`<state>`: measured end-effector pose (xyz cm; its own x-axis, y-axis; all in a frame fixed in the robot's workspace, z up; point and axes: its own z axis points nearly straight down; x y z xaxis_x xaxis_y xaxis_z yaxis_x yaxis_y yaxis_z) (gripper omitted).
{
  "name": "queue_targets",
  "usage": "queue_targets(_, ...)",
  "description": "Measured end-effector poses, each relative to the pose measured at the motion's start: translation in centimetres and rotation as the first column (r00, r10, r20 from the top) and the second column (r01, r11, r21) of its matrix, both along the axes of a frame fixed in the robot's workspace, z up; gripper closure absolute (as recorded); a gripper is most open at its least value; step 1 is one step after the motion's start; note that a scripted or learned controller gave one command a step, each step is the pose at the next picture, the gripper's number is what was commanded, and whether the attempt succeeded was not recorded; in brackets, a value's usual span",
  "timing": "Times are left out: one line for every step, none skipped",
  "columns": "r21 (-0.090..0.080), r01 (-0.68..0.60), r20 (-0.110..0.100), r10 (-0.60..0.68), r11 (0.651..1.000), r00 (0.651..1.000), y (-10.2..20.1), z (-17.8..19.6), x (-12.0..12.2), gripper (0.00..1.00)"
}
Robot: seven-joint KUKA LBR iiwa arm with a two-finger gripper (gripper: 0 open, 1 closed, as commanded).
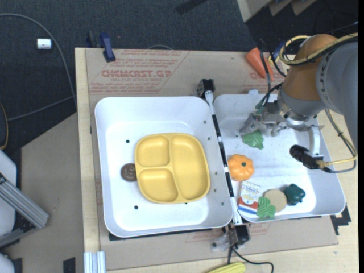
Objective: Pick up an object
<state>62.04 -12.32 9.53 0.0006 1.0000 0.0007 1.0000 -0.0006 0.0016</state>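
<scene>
Directly beneath tool (263,124), green object (252,139)

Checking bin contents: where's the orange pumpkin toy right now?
The pumpkin sits in the right bin, against its left wall, below the green toy at the gripper.

Bench (142,67) bears left bin (108,152), right bin (330,192).
</scene>
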Motion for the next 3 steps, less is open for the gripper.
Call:
queue_targets(0.000, -0.001, -0.004, 0.001, 1.000, 1.000, 1.9, -1.1, -1.7, 0.00)
queue_targets(-0.002, -0.001, 0.000, 0.001, 1.000, 1.000, 0.1, -1.0, 1.2, 0.00)
queue_targets(-0.003, -0.002, 0.005, 0.002, 1.000, 1.000, 0.1, 0.0, 1.3, 1.00)
